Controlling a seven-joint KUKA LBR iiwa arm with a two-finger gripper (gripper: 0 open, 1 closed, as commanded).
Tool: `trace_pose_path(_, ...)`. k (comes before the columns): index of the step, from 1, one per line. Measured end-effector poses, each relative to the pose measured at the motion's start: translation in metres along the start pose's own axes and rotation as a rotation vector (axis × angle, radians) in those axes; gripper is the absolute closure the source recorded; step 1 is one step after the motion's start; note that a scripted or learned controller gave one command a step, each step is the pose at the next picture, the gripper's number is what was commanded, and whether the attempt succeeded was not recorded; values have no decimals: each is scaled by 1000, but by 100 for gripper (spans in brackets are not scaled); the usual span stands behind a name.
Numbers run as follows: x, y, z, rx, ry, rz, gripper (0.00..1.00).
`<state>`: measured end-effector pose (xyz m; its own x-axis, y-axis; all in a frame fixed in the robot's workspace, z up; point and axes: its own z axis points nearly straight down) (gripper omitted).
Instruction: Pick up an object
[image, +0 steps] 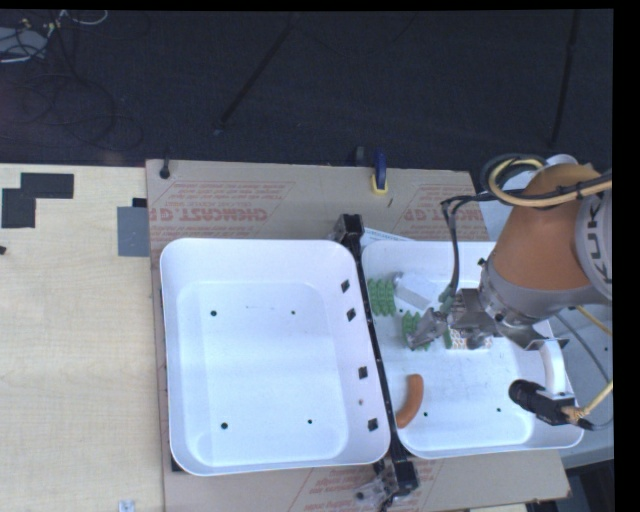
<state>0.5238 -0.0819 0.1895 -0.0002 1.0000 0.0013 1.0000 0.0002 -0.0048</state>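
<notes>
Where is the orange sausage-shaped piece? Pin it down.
The orange sausage-shaped piece lies in the right bin, near its lower left corner beside the divider, below the green pieces and the gripper.

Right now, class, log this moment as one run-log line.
claw: low in right bin | by: green pieces | sausage-shaped object: lying apart, near divider | grasp: unconfirmed

Your arm (545, 250) has a fat orange band, grey wrist below, black and yellow cables (500, 180) looping around.
</notes>
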Motion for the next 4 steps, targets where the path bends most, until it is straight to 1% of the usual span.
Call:
trace_pose_path(1, 32, -51, 3, 4, 1, -1, 0)
trace_pose_path(2, 29, -49, -6, 3, 0, 6, 100)
trace_pose_path(4, 28, -49, -25, 7, 2, 11, 100)
